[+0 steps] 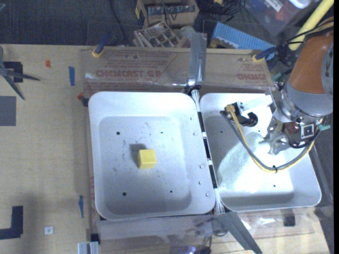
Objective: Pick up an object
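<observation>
A small yellow block point(147, 158) lies near the middle of the left white bin point(106, 115), standing alone on its floor. My gripper point(274, 143) hangs low over the right white bin point(296, 194), near that bin's right side, well away from the block. The grey arm with its orange band point(310, 67) comes in from the upper right. A yellow cable point(249, 147) loops from the wrist across the right bin. I see nothing held at the gripper.
A raised divider point(204, 142) separates the two bins. Cardboard point(137, 70) lines the back edge behind them. Clutter and boxes point(164, 15) sit beyond the bench. The wooden bench top point(42, 142) spreads out to the left.
</observation>
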Controlling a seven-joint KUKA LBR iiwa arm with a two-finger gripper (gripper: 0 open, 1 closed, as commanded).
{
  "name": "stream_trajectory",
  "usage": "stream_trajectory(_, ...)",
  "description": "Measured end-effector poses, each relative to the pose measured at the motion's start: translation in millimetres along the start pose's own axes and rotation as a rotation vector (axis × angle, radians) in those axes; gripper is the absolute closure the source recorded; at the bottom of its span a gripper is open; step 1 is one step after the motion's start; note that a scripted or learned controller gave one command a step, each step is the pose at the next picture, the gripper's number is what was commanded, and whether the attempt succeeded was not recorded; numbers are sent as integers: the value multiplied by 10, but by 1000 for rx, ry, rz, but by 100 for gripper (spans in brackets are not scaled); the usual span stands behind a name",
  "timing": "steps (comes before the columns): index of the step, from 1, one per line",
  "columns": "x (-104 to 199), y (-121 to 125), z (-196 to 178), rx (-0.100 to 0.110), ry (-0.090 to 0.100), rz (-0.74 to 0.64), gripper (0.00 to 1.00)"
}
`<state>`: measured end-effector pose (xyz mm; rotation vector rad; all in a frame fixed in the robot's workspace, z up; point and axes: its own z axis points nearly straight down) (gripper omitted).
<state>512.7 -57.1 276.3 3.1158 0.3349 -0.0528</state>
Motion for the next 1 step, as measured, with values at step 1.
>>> stream_trajectory(1,193,377,946,7,26,16,100)
